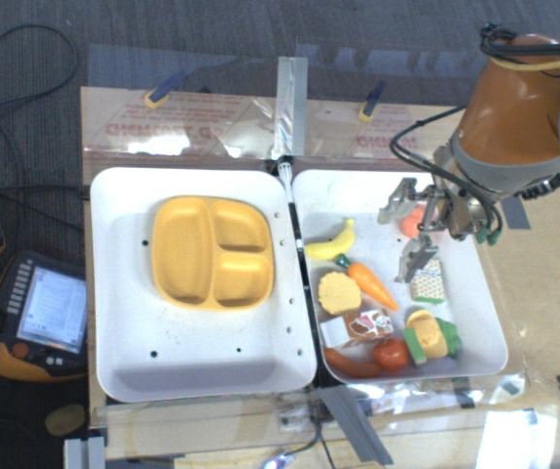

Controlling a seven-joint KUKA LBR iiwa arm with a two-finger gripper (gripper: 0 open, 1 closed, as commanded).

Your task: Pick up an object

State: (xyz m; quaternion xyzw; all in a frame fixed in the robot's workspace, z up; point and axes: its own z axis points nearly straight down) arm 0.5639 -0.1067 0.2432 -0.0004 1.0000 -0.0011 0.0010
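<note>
Camera view: yellow tray (213, 252) far left of my pincer, in left bin (123, 360). Banana (330, 244), carrot (370, 283) just left of it in right bin (475, 291). My pincer (409, 228) spread wide, holding nothing; tomato (393, 355) below.

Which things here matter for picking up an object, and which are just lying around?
For the job: gripper, above the right bin; in that bin, banana, carrot, tomato.

Lying about: yellow divided tray in the left bin; handheld controller left of the bench.
</note>
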